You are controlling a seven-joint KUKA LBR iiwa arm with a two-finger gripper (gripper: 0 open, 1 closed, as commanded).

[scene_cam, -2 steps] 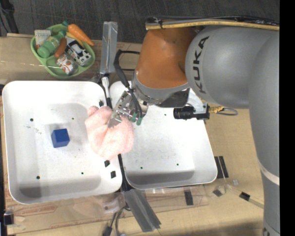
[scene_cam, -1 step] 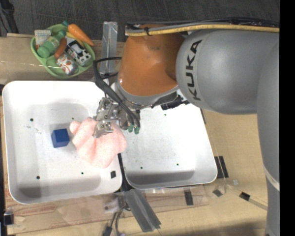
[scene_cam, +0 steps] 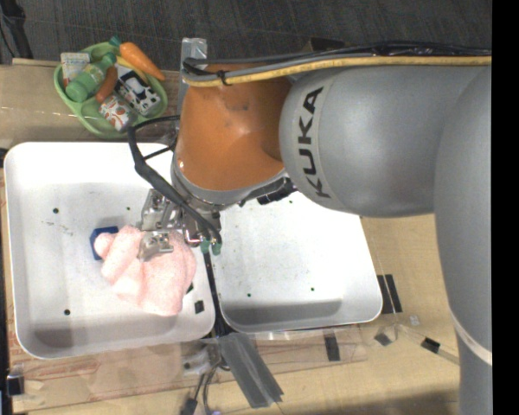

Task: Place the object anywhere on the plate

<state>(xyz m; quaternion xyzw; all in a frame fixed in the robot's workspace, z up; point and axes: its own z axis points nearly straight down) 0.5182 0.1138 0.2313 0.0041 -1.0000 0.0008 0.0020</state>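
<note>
A pink, soft, lumpy object (scene_cam: 156,275) lies in the left bin (scene_cam: 35,197), towards its right side. At the object's left edge a small blue piece (scene_cam: 99,240) peeks out, which looks like the rim of the plate; the pink object covers the rest of it. My gripper (scene_cam: 160,236) is down at the pink object's upper edge, touching or nearly touching it. The orange band and grey wrist loom directly above and hide much of the bin's right rear.
The right bin (scene_cam: 294,266) lies beside the left one, partly under the arm. A green bowl (scene_cam: 73,102) of toy food stands on the bench behind the left bin. The left half of the left bin is bare white floor.
</note>
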